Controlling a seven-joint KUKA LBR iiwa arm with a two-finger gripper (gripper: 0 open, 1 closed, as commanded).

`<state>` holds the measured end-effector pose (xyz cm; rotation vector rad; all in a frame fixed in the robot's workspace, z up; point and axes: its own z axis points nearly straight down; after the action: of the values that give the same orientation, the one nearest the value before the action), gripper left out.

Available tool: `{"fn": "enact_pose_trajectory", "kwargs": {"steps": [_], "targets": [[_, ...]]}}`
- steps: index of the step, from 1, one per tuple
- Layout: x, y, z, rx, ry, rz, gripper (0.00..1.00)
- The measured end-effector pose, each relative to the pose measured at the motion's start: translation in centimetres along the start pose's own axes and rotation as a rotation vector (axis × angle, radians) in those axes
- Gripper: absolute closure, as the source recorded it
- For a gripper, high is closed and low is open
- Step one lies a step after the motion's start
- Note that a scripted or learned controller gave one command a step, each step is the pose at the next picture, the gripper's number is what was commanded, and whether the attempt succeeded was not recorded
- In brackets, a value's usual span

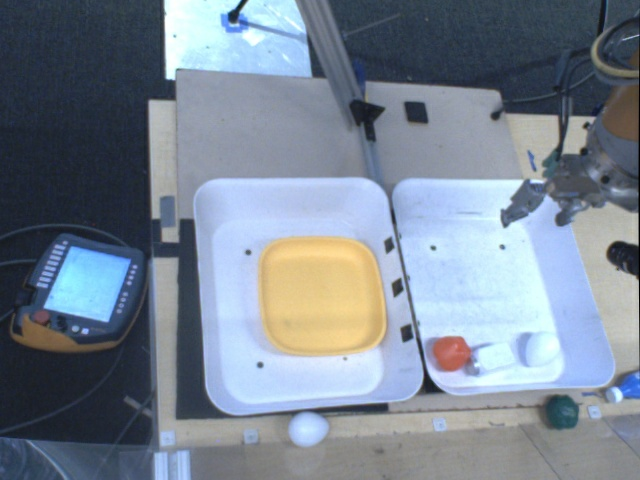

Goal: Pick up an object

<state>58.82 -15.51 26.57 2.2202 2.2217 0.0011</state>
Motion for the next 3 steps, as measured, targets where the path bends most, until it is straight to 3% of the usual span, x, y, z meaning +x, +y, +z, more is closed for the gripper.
{"fn": "enact_pose_trajectory", "kwargs": {"steps": [3], "targets": [[0.0, 0.1, 17.6, 0.004, 0.001, 0.0, 0.0]]}}
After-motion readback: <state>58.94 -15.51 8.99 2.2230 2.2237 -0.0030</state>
